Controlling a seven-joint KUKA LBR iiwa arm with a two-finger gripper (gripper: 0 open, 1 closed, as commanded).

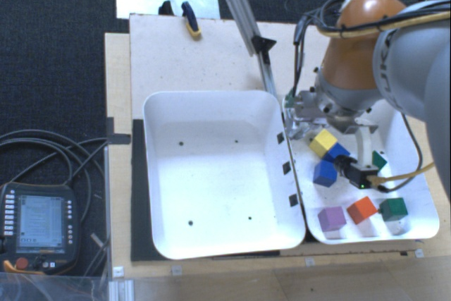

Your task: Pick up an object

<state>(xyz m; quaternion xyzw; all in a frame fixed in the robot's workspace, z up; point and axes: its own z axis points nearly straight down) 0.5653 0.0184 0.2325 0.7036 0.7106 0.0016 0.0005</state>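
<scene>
The right bin holds several coloured blocks. A yellow block lies near its left wall, with a blue block just below it. Along the front edge sit a purple block, an orange block and a green block. A dark green block shows beside the wrist. My gripper hangs low over the bin's upper left part, just left of and above the yellow block. The wrist hides much of the bin's back.
The left bin stands beside the right one, their walls meeting at a ridge with black clips. A slanted metal rod crosses the bench behind the bins. A teach pendant lies at the far left.
</scene>
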